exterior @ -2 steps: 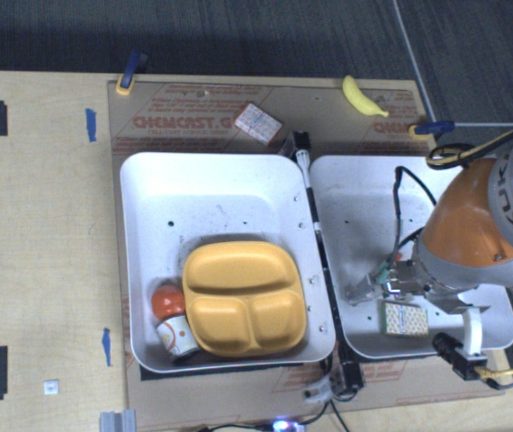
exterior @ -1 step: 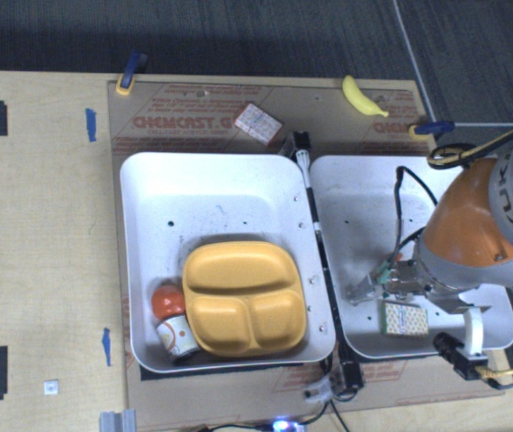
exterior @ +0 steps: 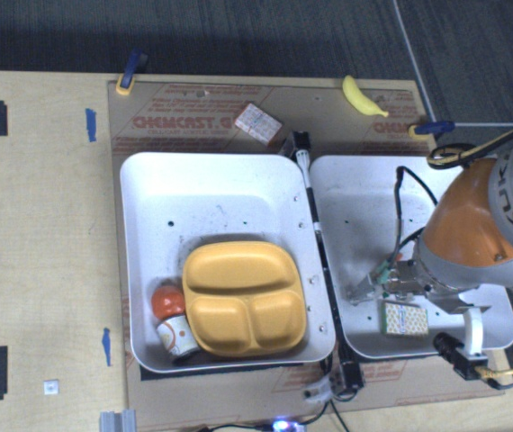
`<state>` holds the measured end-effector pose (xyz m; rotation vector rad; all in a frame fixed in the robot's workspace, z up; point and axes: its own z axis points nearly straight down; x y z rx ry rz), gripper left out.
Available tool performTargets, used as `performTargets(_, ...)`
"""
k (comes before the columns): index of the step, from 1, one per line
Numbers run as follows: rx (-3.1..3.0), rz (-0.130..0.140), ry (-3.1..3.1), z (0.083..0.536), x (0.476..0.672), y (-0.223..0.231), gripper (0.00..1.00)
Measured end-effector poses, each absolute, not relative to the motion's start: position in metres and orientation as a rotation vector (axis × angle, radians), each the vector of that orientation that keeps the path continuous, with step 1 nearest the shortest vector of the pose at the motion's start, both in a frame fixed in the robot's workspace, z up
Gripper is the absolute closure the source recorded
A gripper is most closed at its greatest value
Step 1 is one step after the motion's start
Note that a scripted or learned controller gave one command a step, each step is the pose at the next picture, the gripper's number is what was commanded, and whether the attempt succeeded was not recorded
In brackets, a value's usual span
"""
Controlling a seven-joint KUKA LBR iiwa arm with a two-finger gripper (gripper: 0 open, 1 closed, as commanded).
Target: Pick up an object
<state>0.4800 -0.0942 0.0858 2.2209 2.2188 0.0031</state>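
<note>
Reaching into the right bin (exterior: 364,183), the gripper (exterior: 384,282) hangs just above a small packet (exterior: 405,319); jaw state cannot be told; next move: descend, close on packet.

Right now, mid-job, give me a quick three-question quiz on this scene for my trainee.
1. True or false: the yellow divided tray lies in the right bin.
2. Which sits outside both bins, on the cardboard? A) yellow banana B) orange-and-white toy
3. Fill in: the patterned card lies in the ___ bin, beside the arm.

Key: 1 false, it is in the left bin; 2 A; 3 right.
</note>
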Motion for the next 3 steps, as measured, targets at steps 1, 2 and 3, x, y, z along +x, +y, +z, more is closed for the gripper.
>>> performTargets(1,2.221,0.003,2.219,0.0858,0.4801,-0.092,0.0)
performTargets(2,2.22,0.003,2.219,0.0858,0.4801,-0.0923,0.0)
performTargets(3,2.22,0.004,2.22,0.0858,0.4801,-0.0926,0.0)
